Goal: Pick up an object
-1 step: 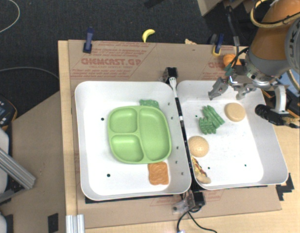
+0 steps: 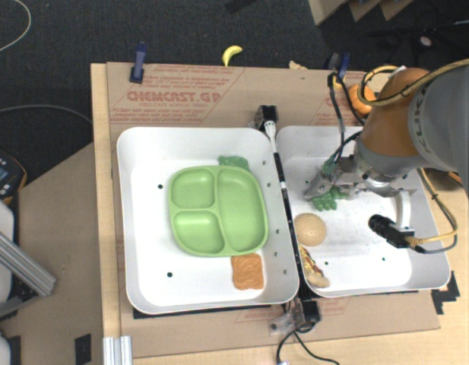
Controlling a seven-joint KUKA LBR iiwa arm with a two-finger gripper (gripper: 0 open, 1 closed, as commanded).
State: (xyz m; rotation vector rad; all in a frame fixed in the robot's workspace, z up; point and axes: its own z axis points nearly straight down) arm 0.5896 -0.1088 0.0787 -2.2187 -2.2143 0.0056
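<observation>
My gripper [image 2: 326,184] is low in the right bin [image 2: 416,276], near its back left part, reaching in from the right. A small green leafy toy [image 2: 325,201] lies right under and just in front of its tip, touching or nearly touching it. A tan round ball [image 2: 310,229] sits a little nearer the front. A yellow-brown piece [image 2: 315,269] lies against the bin's front left wall. The wrist hides how the gripper's tip meets the green toy.
The left bin [image 2: 139,204] holds a green divided plate [image 2: 217,209], an orange slab [image 2: 248,271] in front of it and a small green piece [image 2: 234,160] behind it. A black part on a cable [image 2: 391,231] hangs over the right bin. A yellow banana [image 2: 232,53] lies beyond the bench.
</observation>
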